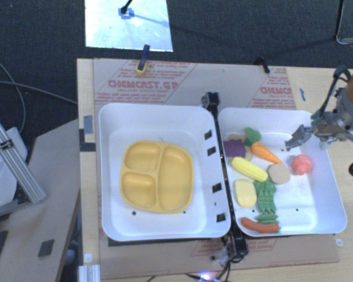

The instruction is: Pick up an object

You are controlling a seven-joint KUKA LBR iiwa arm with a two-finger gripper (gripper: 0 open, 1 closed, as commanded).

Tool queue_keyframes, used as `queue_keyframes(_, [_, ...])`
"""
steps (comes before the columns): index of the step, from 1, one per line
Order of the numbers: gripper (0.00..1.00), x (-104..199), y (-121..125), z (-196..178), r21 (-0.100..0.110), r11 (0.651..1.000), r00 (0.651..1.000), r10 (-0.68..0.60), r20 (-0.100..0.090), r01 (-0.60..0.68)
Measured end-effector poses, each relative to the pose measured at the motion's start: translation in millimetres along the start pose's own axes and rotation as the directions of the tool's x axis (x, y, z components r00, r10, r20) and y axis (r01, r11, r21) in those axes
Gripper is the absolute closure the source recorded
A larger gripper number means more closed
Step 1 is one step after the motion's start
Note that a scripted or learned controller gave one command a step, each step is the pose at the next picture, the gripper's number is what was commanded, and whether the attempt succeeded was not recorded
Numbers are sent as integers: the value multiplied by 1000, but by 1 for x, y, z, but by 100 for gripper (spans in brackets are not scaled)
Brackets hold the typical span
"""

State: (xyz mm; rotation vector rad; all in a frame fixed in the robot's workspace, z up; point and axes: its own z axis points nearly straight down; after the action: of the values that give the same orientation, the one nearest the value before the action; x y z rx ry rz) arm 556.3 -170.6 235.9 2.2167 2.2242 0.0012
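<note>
Two white bins sit side by side: the left bin (112,175) and the right bin (326,207). The left one has one yellow divided plate (157,176). The right one has nine toy foods: one purple piece (234,148), one green-topped piece (252,135), one carrot (265,153), one corn cob (249,169), one tan round piece (278,173), one pink ball (302,164), one pale yellow piece (245,192), one green pod (266,197) and one red-orange chili (259,225) at the near edge.

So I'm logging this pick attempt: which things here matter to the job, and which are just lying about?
Job:
gripper
pink ball
carrot
corn cob
green pea pod
right bin

Lying about:
yellow divided plate
left bin
yellow-and-blue clamp
</note>
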Motion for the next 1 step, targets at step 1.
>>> queue_keyframes(1, [0, 11, -63, 132, 15, 1000, 1000, 5, -5, -5])
